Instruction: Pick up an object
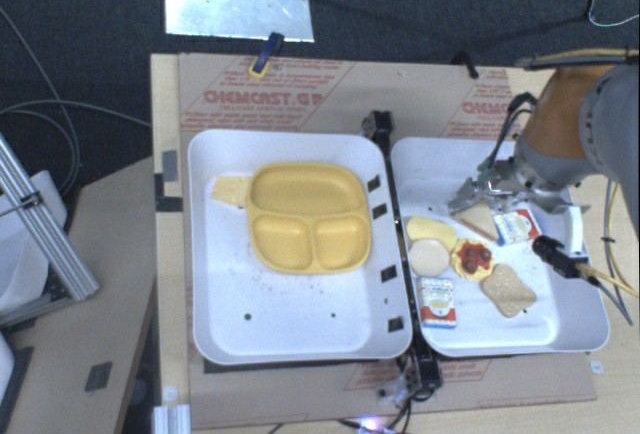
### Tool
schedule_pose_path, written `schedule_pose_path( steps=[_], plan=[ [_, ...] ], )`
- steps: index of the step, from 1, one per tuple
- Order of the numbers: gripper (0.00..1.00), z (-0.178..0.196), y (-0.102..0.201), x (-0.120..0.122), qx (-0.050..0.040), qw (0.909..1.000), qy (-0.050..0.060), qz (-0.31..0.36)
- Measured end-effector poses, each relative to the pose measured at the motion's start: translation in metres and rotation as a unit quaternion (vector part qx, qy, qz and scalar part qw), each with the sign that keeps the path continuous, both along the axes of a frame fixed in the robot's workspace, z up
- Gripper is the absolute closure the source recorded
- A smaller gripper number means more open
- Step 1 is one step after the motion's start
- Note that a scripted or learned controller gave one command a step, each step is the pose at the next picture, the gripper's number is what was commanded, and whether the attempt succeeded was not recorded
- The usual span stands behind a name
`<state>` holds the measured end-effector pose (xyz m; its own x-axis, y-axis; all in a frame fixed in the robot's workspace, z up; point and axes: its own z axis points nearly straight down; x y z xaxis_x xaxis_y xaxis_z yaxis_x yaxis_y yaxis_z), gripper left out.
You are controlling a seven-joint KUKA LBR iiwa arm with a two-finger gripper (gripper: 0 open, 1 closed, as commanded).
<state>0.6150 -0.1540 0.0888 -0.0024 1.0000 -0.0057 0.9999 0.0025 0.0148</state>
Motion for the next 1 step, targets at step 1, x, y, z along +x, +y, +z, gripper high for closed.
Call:
schedule_pose_path(
  steps=[1],
  plan=[
    [1.0,0.0104,-0.0003,0.0005,0.0009,1.0,0.001,0.0]
  ],
)
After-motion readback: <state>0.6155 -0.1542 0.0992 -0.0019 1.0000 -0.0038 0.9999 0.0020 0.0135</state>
